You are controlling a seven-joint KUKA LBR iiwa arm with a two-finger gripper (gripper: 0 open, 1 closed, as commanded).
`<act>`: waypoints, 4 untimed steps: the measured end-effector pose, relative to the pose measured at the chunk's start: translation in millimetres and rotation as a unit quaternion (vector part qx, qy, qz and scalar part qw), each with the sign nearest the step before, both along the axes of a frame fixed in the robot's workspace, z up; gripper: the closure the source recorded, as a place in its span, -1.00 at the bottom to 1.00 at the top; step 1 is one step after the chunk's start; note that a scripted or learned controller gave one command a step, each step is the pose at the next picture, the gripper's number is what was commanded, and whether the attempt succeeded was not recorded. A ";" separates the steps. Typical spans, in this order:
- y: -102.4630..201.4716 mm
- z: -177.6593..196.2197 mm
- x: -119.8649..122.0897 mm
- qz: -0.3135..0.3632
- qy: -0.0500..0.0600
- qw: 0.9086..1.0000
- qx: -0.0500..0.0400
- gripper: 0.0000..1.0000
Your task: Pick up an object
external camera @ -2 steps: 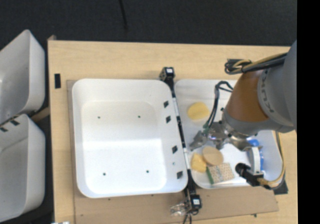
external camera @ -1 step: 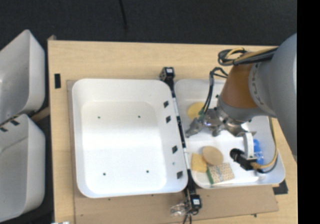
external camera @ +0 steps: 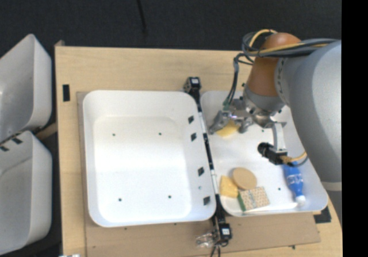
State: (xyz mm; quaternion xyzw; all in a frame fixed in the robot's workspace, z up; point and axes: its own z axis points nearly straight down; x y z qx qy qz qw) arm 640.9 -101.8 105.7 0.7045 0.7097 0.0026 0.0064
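Gripper (external camera: pixel 231 124) is hanging over the far-left corner of the right bin (external camera: pixel 307 204), fingers spread either side of a yellow block (external camera: pixel 227 131); the clamp is not showing as closed. Block is sitting close to the bin wall. Risk, as I'm judging it: a finger fouling the wall, the block squirting free.

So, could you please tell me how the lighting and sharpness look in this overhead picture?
In the camera view the light is even and soft; the left bin reads bright white without harsh glare; the arm looms large and slightly soft at the right; the gripper and the yellow object beside it are blurry.
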 end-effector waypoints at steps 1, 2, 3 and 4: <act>57.3 104.1 12.9 0.000 -0.002 1.000 0.003 -1.00; 99.9 202.5 12.6 0.000 0.000 1.000 0.003 -1.00; 95.8 205.9 12.1 0.001 0.004 1.000 0.001 1.00; 102.7 408.9 -27.9 -0.001 -0.005 1.000 0.003 1.00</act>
